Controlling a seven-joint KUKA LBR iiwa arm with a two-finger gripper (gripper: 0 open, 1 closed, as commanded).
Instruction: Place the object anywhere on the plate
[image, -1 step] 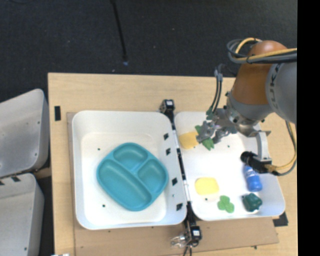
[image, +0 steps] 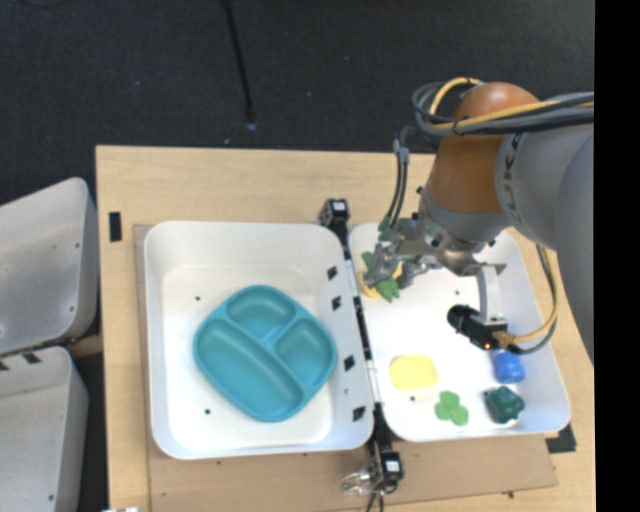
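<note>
A teal plate (image: 264, 350) with three compartments lies in the left bin (image: 170, 260). My gripper (image: 392, 262) is low over the upper left corner of the right bin (image: 530, 280), close to the divider between the bins. A small green and yellow object (image: 382, 284) sits directly at the gripper's tip and is partly hidden by it. From this angle I cannot tell whether the object is gripped or just lies under the gripper.
A flat yellow piece (image: 412, 372), a light green piece (image: 452, 408), a dark green piece (image: 503, 403) and a blue piece (image: 509, 367) lie along the right bin's front. A black part with a cable (image: 470, 324) hangs over the bin's middle.
</note>
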